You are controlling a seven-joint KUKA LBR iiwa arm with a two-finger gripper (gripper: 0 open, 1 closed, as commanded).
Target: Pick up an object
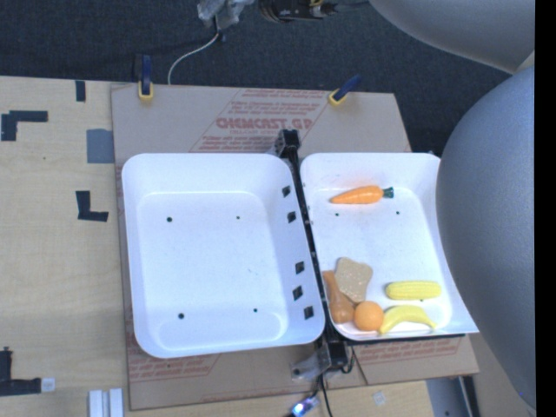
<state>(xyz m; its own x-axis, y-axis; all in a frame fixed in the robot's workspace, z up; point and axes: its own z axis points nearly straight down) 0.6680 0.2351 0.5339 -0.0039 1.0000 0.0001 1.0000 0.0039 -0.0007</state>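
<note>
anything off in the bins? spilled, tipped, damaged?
Nothing stands out. The carrot lies alone in the right bin; the bread slice, orange, corn cob and banana are clustered in its near corner, all inside.

I see a light wooden bench (pixel 52 259) with dark tape marks near its left edge. A cardboard sheet (pixel 261 120), clamped at its far edge, lies flat on it. Two white bins, left bin (pixel 208 328) and right bin (pixel 417 168), sit side by side on the cardboard, touching.

Right bin (pixel 408 168) holds carrot (pixel 358 195) behind the banana (pixel 407 320) (front corner).
</note>
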